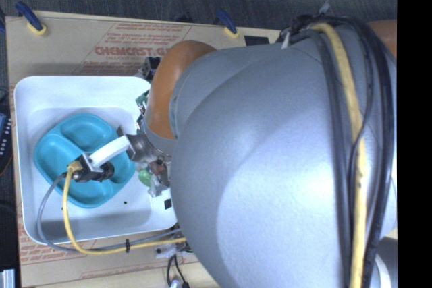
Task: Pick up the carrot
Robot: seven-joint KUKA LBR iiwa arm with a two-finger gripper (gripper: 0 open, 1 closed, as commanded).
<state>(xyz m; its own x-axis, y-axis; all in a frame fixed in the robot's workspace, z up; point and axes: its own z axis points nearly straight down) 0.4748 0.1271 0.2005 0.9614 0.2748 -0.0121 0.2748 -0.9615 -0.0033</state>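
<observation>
- Low in the white bin (40,94) sits the gripper (154,168), blue dish (81,135) just beside it; open or closed, can't tell.
- Reaching step, I'd say; next it must settle squarely on the carrot.

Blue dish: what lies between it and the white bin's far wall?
Nothing: the camera view shows bare floor between the blue dish and the far wall.

In the upper left of the frame, we read large red print on the brown paper-faced board (101,34) under the white bin (27,98): "CHEMCAST", then a word starting with "G" that the grey arm (283,165) cuts off. We cannot read the smaller red lines above it or those at the lower left.
</observation>
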